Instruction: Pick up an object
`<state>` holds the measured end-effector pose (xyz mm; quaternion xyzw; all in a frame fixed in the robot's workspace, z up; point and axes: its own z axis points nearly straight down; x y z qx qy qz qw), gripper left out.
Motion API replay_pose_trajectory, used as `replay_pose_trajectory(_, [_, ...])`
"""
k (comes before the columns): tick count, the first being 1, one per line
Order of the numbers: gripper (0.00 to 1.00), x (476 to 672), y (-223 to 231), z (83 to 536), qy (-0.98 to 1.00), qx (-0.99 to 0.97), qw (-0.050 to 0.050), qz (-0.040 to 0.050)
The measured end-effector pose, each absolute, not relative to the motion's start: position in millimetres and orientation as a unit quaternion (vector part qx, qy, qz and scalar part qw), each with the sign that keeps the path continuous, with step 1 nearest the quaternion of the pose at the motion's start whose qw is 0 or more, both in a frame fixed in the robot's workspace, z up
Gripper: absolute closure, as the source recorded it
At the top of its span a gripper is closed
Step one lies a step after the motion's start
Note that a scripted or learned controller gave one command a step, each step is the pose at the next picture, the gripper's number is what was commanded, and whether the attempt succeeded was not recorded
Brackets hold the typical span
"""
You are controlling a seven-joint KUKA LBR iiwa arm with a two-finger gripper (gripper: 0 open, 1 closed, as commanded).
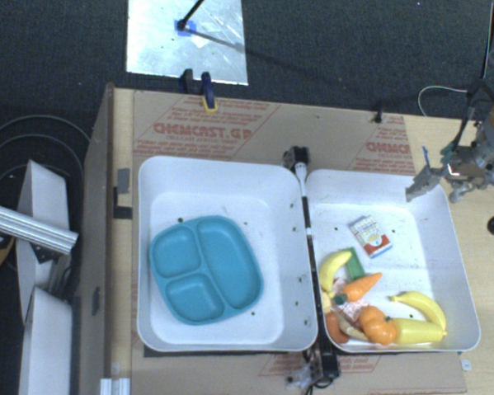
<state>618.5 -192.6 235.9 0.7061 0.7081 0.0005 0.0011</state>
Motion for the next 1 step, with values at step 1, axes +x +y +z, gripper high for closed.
replay_pose_trajectory(1, [0.00,581.5,-114.6,139.4,0.710,0.704,-0.005,-0.0011])
